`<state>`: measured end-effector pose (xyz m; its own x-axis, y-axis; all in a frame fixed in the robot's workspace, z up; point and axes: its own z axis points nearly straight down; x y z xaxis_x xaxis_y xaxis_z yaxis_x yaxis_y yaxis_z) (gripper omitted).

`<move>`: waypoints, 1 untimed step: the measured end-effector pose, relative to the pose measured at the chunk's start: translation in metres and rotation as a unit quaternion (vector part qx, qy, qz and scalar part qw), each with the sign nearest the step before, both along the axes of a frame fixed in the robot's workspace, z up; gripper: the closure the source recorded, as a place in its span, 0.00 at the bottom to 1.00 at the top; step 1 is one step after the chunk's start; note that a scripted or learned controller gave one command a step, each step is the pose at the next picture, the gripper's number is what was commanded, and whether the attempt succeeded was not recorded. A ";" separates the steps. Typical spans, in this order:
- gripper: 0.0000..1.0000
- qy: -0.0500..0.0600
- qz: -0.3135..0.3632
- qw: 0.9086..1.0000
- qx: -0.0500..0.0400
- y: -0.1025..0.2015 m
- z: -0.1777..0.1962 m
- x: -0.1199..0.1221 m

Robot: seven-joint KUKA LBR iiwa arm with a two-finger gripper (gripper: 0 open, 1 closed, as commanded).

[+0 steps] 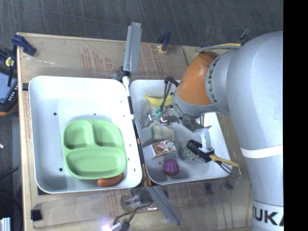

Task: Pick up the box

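Note:
The box (163, 148) is small and flat, with a white face and a brown-and-red picture. It lies in the right bin (219, 134), near that bin's left wall. My gripper (160, 116) hangs over the same bin, a little above and behind the box, just over a green-patterned packet (162, 131) that lies between the two. The grey arm with its orange band (195, 83) reaches in from the right and hides the back right part of the bin. Nothing can be seen held in the gripper.
In the right bin lie a yellow banana (153, 100) at the back, a purple fruit (170, 166) at the front and a small green thing (185, 153) right of the box. The left bin (43, 105) holds a green divided plate (94, 148) and a sausage (109, 181).

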<state>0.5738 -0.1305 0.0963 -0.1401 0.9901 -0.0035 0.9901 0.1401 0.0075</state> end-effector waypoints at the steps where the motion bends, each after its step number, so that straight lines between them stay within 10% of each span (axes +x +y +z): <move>1: 1.00 0.000 0.002 1.000 -0.001 -0.001 0.011 0.001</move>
<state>0.5743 -0.1313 0.1068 -0.1432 0.9897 -0.0056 0.9897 0.1432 0.0074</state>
